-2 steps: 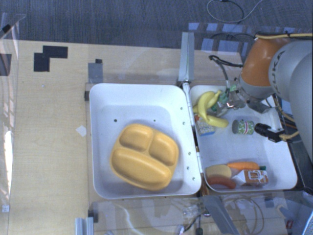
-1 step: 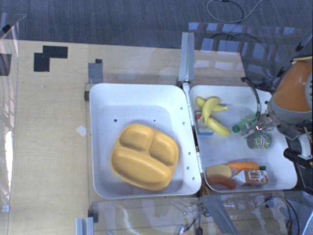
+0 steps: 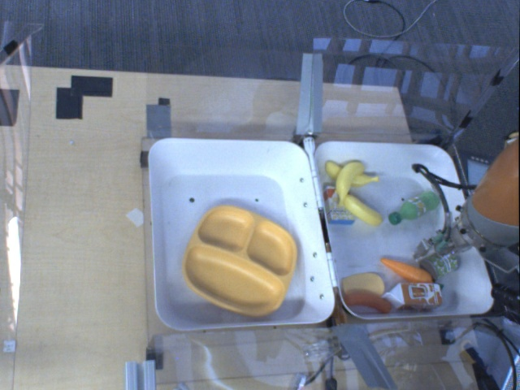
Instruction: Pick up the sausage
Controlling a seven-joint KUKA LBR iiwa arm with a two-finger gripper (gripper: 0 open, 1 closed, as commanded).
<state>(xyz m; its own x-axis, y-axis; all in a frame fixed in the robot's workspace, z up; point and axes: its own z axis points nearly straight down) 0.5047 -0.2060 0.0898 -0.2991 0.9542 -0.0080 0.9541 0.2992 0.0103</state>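
Just now: sausage (image 3: 367, 303) by the right bin's (image 3: 455, 162) near edge, gripper (image 3: 439, 254) near its right edge.

From the overhead camera, the sausage lies along the near wall, beside the left corner, under a pale bun-like piece (image 3: 363, 283) and touching a brown packet (image 3: 418, 296). The gripper hangs over the bin's right side, above an orange carrot (image 3: 405, 269), apart from the sausage; whether its fingers are spread or closed cannot be told. A yellow tray (image 3: 240, 258) sits in the left bin (image 3: 171, 185).

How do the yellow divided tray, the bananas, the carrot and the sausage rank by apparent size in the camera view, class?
1. Yellow divided tray, by far the largest.
2. Bananas.
3. Carrot and sausage: these look close in length, so I will not rank them.
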